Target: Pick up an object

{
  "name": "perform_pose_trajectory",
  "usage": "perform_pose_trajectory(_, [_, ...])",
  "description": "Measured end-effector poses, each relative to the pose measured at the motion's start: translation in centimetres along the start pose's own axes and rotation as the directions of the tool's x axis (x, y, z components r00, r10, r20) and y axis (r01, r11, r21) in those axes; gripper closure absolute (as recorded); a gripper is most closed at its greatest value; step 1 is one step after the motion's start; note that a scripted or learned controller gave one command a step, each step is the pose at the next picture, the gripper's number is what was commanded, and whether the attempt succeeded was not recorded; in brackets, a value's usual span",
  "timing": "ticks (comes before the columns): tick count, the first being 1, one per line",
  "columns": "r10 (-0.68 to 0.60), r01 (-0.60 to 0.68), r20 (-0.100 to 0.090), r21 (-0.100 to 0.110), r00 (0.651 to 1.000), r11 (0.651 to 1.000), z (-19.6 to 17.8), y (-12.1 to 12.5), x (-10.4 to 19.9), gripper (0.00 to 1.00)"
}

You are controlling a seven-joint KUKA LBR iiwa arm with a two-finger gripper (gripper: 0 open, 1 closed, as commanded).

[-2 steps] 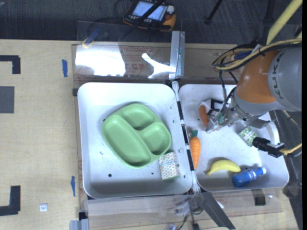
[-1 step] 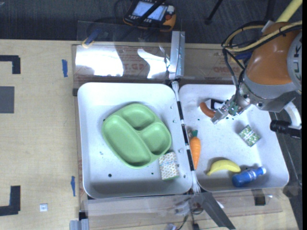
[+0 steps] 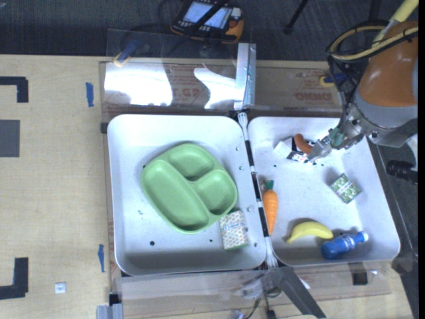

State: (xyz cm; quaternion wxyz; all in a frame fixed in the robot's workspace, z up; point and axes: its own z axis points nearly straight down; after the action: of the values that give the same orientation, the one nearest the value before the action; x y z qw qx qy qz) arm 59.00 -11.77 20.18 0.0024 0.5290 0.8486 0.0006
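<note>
A: Where is the gripper (image 3: 323, 146) just now?

B: Low in the right bin (image 3: 378, 198), toward its far side; the grey arm (image 3: 388, 85) with its orange band comes in from the right above it; I cannot tell how the fingers stand, they are too small and blurred.

A: And the thing nearest them?

B: A small black-and-white packet (image 3: 297, 153) with an orange-red piece at its top, lying just to the left of the gripper tip; it looks to be touching or nearly touching the tip, but whether it sits between the fingers I cannot tell.

A: What else lies in that bin?

B: A green patterned packet (image 3: 345, 187) to the right and nearer the camera, apart from the gripper; a carrot (image 3: 269, 205) along the left wall, green top pointing away; a banana (image 3: 309, 230) near the front; a blue bottle (image 3: 343, 244) just beside the banana on its right, lying on its side.

A: And the left bin (image 3: 126, 178)?

B: A green divided plate (image 3: 190, 186) in the middle; a small pale patterned carton (image 3: 233, 230) at the plate's front right edge, near the wall between the bins.
</note>
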Motion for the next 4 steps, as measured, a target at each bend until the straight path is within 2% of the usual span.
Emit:
perform_pose_trajectory(1, [0.039, -0.039, -0.011, 0.026, 0.999, 0.999, 1.6, 4.4, -6.8, 1.0])
perform_pose_trajectory(2, [0.137, -0.137, -0.002, 0.004, 0.991, 0.991, -0.5, 7.2, -2.8, 1.0])
perform_pose_trajectory(3, [0.137, -0.137, -0.002, 0.004, 0.991, 0.991, -0.5, 7.2, -2.8, 0.0])
perform_pose_trajectory(4, [-0.095, 0.095, 0.011, -0.014, 0.995, 0.995, 8.4, 5.9, -0.8, 0.0])
